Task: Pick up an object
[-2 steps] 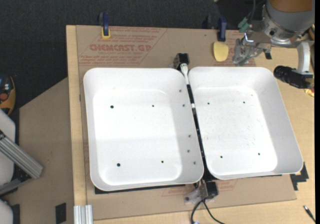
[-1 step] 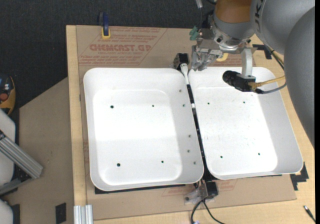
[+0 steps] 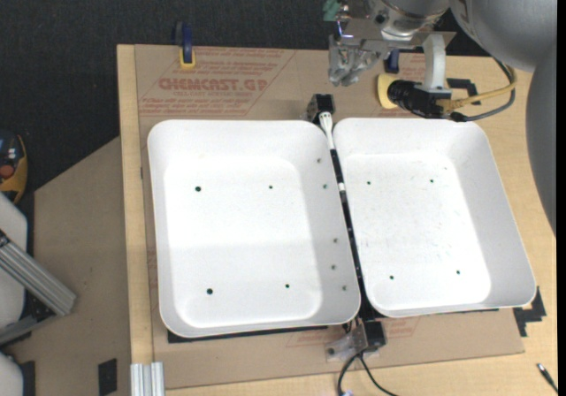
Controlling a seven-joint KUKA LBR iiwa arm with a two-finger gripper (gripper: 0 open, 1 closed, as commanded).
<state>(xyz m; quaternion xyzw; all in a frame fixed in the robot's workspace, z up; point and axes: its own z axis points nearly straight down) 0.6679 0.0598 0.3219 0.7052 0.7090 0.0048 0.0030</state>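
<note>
Grey two-finger gripper at upper centre of frame, above the board; grip state can't be told.
Two shallow white plastic bins side by side, blue clamp upper left.

Two bins are set side by side on board: left bin, right bin, rims touching. Gripper is hung behind their junction, over board. Clamp is fixed at board's back-left edge.
</note>
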